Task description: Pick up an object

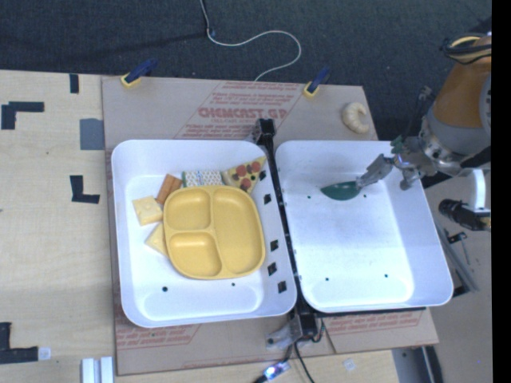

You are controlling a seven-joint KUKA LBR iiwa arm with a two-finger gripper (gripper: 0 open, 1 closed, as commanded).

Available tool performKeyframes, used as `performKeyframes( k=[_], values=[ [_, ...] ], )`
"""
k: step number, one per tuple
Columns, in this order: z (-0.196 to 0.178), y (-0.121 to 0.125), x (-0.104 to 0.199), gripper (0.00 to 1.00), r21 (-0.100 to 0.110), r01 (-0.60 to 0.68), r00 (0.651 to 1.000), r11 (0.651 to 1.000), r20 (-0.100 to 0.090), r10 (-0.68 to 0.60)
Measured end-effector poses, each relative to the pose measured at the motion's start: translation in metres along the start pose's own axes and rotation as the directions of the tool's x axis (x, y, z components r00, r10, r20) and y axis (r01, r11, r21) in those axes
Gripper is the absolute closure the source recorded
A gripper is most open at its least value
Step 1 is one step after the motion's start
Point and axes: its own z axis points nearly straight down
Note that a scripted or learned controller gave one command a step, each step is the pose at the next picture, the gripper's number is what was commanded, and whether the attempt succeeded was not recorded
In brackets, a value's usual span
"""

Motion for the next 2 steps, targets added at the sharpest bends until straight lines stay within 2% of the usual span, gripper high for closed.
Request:
performKeyframes(
  k=[2],
  values=[
    [0.106,-0.007,0.010,0.00,0.002,0.001,1.000,1.000,0.001,-0.001]
  ],
)
